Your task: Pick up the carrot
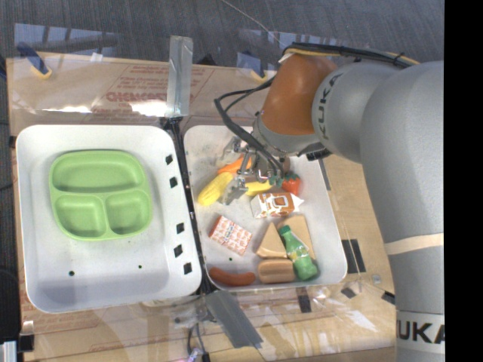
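One tool (pixel 245 173) low over carrot (pixel 235 164) (right bin (pixel 332 232)); grip state unclear

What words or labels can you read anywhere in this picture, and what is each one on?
"KUKA": on the arm, lower right.
"KUKA", partly seen: on the arm's grey wrist near the orange band.
Red print on the cardboard: too blurred to read.
Print on the small packets in the right bin: too small to read.
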Robot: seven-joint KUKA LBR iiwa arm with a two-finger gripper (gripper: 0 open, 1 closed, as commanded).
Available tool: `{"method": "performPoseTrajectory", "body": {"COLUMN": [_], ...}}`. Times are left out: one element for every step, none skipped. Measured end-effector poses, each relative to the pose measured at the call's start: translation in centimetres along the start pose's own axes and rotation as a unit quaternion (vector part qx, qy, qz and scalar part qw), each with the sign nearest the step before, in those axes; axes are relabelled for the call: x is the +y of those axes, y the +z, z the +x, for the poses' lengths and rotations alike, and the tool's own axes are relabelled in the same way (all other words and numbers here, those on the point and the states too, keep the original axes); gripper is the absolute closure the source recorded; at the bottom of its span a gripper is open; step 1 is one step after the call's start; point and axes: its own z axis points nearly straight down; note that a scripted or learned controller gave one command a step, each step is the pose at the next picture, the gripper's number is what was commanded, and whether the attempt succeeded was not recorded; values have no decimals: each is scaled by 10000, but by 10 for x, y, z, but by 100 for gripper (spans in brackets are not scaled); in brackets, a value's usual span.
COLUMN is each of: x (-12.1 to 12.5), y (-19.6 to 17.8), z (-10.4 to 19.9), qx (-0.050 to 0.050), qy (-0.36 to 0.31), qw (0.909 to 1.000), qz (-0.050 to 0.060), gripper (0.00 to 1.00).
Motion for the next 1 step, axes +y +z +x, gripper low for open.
{"method": "performPoseTrajectory", "body": {"x": [1], "y": [-14], "z": [-2], "qx": [-33], "qy": [-38], "qw": [10000], "qz": [6], "gripper": [100]}}
